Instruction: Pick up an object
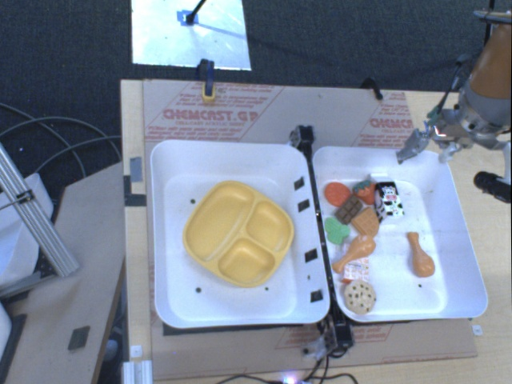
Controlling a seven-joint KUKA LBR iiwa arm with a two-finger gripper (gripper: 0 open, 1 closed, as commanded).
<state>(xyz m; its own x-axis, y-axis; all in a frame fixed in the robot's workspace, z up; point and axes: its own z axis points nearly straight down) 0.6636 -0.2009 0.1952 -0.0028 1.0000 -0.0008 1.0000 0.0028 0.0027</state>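
the gripper [428,141] hovers open and holding nothing above the right bin's [460,214] far edge, well apart from the toy food clustered against the near-left wall, probably staging before descent. a lone drumstick [420,254] lies apart, the easiest pick.
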